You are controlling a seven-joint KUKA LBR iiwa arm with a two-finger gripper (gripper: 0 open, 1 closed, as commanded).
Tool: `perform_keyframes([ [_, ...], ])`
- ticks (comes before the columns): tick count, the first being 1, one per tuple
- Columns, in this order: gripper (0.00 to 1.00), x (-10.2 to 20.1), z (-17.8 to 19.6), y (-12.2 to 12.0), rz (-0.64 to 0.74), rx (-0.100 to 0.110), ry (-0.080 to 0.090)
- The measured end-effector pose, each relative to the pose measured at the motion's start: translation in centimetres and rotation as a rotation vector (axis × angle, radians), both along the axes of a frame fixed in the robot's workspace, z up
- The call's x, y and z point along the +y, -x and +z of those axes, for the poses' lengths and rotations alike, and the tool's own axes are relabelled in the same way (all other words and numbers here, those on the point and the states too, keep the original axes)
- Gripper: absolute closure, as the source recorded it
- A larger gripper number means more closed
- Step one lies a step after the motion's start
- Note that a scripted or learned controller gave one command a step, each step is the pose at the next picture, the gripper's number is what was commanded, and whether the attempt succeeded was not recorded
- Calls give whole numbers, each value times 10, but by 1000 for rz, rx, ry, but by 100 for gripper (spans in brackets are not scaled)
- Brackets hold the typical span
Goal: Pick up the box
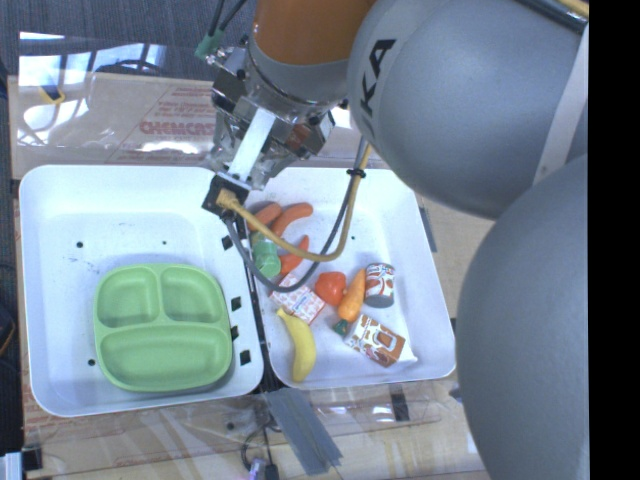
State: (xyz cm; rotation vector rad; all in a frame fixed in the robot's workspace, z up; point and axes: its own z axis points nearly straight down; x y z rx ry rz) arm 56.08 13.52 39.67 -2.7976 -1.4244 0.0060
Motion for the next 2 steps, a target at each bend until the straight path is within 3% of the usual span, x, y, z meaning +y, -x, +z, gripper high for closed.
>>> perform_keyframes([
  [1, 100, 76, 45, -18, 83, 0, 0],
  [2, 100, 85, 45, -52, 504, -2, -1],
])
